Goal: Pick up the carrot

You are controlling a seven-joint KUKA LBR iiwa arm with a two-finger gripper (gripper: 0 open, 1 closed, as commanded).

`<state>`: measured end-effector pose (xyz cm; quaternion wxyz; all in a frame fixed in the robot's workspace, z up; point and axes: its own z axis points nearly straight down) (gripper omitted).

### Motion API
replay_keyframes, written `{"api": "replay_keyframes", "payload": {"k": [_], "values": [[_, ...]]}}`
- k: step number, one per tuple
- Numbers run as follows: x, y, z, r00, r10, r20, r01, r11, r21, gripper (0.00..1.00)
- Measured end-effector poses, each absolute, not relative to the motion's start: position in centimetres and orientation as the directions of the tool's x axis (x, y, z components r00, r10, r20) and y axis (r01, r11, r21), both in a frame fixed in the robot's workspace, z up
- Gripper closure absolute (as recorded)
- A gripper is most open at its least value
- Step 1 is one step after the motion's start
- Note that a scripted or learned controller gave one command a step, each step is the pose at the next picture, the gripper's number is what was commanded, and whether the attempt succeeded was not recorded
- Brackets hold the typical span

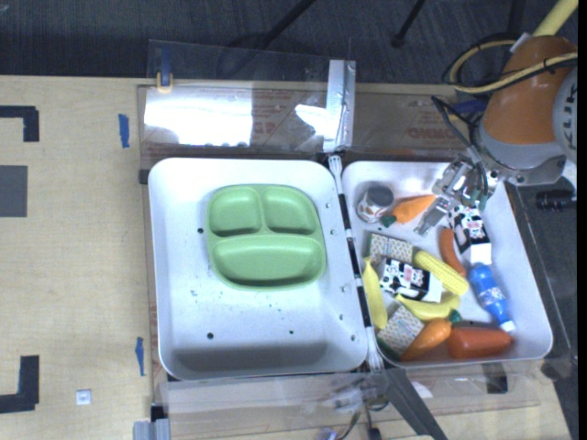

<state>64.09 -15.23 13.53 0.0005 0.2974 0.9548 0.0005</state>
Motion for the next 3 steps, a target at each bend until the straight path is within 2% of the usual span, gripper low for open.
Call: {"api": "replay_keyframes", "payload": {"k": [1, 2, 3], "values": [[65.3, -14.8, 8.7, -0.899, 0.438, 0.005, 0.438, 0.899, -0.001, 0.0], [65.7, -14.8, 9.8, -0.898, 0.44, -0.01, 0.44, 0.898, 0.006, 1.0], [64.1, -11.0, 21.3, -0.849, 0.528, -0.004, 0.528, 0.849, 0.002, 1.0]]}}
